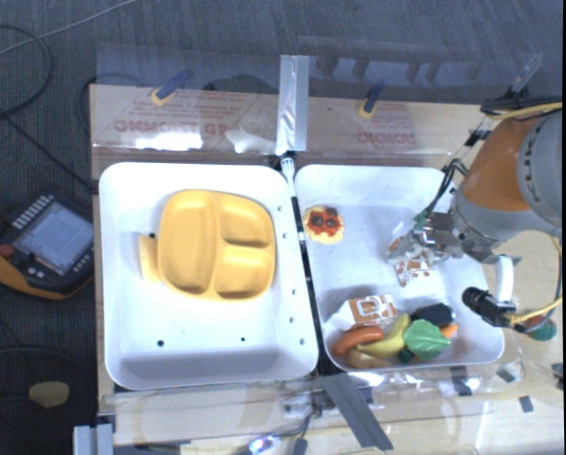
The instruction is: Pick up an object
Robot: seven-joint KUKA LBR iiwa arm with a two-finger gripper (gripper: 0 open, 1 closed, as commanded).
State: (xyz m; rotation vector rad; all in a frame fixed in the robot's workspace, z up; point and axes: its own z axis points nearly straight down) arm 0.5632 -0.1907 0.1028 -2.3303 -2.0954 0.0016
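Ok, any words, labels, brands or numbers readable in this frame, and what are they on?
None can be read with certainty.
Cardboard sheet behind the bins: red print, upside down and glared over, too blurred to read.
Small box in the right bin: orange and white markings, too small to read.
Handheld controller on the floor: screen too blurred to read.

Your grey KUKA arm with the orange band above the wrist [510,173] reaches in from the right edge, wrist bent down toward the left. Its two-finger metal gripper [410,254] hangs low at the arm's left end; its finger gap can't be made out.
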